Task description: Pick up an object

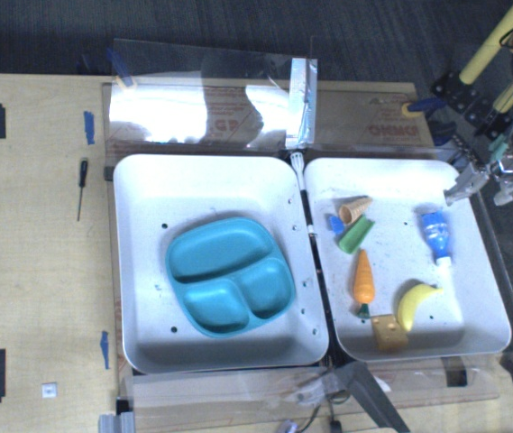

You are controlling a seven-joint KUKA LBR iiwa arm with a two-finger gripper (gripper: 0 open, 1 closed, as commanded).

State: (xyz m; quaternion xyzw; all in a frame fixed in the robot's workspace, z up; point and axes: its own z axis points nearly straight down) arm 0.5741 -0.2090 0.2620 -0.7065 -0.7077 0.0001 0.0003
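Observation:
The right bin [481,332] holds several small objects. A tan cone [355,208], a green block [357,234] and a small blue piece [335,225] lie at its upper left. An orange carrot [363,278] lies in the middle, with a brown block [389,330] near the front wall. A yellow banana [416,301] is beside that block, and a blue bottle [435,234] lies at the right. My gripper [483,174] hovers over the bin's back right corner, above and to the right of the bottle, with nothing seen in it.
The left bin [139,188] holds a blue divided plate [229,273]. A clear plastic sheet [211,106] stands behind the bins. Cables and a yellow tube [499,34] hang at the upper right near the arm.

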